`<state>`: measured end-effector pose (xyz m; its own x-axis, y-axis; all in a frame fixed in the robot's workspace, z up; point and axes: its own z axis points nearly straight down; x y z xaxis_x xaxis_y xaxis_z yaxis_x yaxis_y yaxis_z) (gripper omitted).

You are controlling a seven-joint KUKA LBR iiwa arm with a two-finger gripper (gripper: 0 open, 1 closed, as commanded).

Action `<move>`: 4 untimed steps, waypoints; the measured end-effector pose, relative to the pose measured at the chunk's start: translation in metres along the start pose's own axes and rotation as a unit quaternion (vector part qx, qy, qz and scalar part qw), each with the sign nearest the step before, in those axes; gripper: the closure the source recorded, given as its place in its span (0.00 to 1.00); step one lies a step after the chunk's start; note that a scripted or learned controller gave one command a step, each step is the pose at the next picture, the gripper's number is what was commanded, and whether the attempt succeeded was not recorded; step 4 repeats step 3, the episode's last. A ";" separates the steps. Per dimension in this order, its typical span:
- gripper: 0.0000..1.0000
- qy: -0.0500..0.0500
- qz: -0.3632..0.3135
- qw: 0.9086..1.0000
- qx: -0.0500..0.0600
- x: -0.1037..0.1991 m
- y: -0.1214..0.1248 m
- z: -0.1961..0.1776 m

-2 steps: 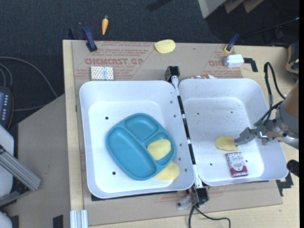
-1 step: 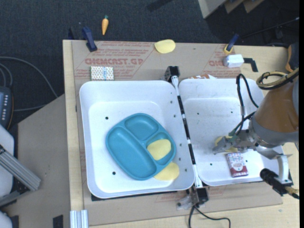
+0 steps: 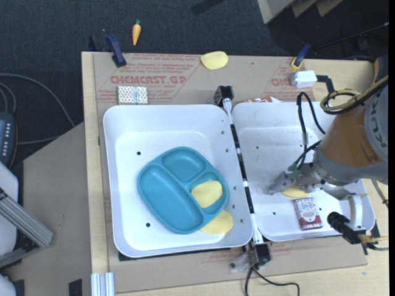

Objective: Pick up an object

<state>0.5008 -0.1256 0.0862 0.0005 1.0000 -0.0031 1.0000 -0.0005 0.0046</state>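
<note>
My gripper [image 3: 286, 183] is down low in the right bin [image 3: 271, 131], near that bin's front middle. A flat yellow piece [image 3: 295, 192] lies on the bin floor right beneath and beside it, partly covered by it. Just in front of that lies a small red and white packet [image 3: 307, 214]. The left bin [image 3: 123, 128] holds a blue divided plate [image 3: 170, 193] with a yellow piece [image 3: 207, 193] in its right compartment. Another yellow piece [image 3: 218, 223] rests against the plate's front right edge.
The grey and orange arm [image 3: 352, 143] hangs over the right bin's right side, with black cables [image 3: 302, 113] looping above it. On the board behind the bins lie a yellow piece [image 3: 214, 60], a patterned packet [image 3: 133, 94] and a white box [image 3: 303, 78].
</note>
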 end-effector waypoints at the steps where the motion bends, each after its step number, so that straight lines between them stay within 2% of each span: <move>1: 0.00 0.000 0.000 1.000 0.000 -0.054 -0.020 -0.221; 2: 0.00 0.002 0.000 1.000 0.003 -0.010 -0.021 -0.098; 3: 0.00 0.002 0.000 1.000 0.002 0.006 -0.016 -0.010; 4: 0.00 0.002 0.000 1.000 0.002 0.006 -0.016 -0.010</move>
